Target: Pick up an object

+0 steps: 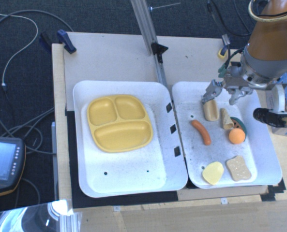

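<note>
The tan bread-like piece [210,111] lies in the right bin [264,149], near its 11 o'clock corner, and it seems to be the thing most likely to be picked, because the hand [224,92] hangs just above it, toward 1 o'clock from it. Just beside it at 3 o'clock lies a second pale piece [226,119], and beyond that a green leaf-shaped toy [240,123] touching the orange ball [236,136]. The sausage [201,131] lies at 7 o'clock from the bread piece, close but apart from it. Farther down, near the bin's 6 o'clock edge, rest a yellow round piece [213,172] and a square cracker [238,168], side by side. The left bin [85,144] carries a yellow divided plate [119,122]. In my judgement, the main danger is the crowding: the two fingers stand apart, wide enough to take the bread piece, but if the hand goes down a little off centre, one finger may land on top of the piece, or push into the pale neighbour, and then the piece slides away. The bin wall at 12 o'clock is also near, so a finger may catch it. The hand is open and holds nothing; whether a fingertip already touches the bread piece, I cannot tell.
</note>
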`<action>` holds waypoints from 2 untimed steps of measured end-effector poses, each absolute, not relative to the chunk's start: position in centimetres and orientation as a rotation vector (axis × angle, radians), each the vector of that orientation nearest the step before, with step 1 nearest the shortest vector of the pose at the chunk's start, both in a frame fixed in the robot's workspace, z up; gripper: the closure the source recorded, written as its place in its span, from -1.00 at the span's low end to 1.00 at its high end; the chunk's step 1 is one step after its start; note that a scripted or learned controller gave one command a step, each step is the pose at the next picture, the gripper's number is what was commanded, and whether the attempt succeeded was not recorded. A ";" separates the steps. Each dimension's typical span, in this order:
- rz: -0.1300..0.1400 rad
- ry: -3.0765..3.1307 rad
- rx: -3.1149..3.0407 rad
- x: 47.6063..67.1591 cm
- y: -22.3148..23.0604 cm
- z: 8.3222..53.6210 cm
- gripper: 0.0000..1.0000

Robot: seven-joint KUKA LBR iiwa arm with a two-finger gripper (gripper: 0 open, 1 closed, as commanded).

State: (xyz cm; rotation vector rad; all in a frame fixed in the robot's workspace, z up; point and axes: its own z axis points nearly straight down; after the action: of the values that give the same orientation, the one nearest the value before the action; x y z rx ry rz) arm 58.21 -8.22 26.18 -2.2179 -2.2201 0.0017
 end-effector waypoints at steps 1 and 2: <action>0.001 -2.220 -2.219 58.2 -8.2 26.2 -1.00; 0.008 -2.215 -2.216 57.6 -8.2 20.0 -1.00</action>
State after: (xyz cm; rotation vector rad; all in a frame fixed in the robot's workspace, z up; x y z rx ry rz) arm 57.58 -8.19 20.04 -2.2162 -2.2154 0.0077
